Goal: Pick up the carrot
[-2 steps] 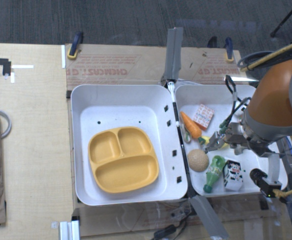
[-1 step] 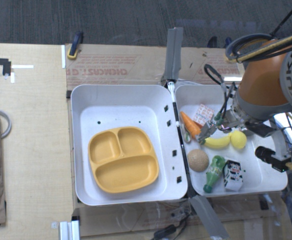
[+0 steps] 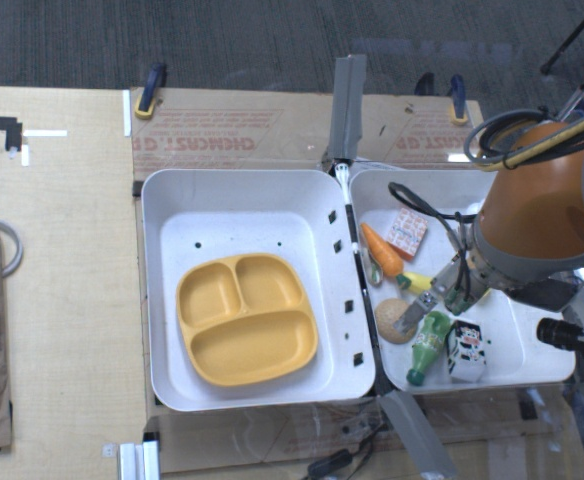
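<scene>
One carrot (one bottle nearby).

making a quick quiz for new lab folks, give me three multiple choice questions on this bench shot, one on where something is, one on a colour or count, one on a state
1. Where does the carrot lie?
A. on the yellow plate
B. in the right bin, near its left wall
C. on the cardboard behind the bins

2. How many compartments does the yellow plate have?
A. two
B. three
C. five

3. How does the green bottle sit?
A. lying on its side
B. standing upright
C. hanging from the gripper

Answers:
1 B: the orange carrot rests on the right bin floor beside the divider between the bins.
2 B: ridges split the plate into two small sections over one large one.
3 A: the bottle's length stretches along the bin floor, cap toward the near rim.
</scene>
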`<state>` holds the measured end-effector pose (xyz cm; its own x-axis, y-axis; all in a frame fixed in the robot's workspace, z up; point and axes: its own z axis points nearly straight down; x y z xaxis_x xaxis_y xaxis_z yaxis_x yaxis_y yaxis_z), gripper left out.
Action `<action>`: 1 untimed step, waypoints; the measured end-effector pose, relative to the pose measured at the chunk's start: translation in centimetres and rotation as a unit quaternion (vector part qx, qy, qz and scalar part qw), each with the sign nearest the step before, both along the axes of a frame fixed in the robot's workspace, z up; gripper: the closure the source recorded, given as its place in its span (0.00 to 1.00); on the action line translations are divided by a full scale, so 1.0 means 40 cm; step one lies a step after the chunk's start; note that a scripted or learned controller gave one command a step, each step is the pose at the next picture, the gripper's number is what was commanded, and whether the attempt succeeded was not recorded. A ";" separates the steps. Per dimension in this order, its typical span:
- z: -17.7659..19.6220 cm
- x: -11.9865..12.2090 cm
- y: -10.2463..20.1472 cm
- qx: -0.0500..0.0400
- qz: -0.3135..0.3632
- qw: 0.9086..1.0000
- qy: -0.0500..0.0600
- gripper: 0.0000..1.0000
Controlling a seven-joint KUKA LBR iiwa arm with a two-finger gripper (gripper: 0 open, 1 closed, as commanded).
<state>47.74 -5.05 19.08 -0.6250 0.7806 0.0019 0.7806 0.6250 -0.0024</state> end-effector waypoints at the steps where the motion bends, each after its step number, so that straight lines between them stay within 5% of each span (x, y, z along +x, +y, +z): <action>1: 0.001 0.013 -0.028 0.000 0.027 1.000 -0.002 0.00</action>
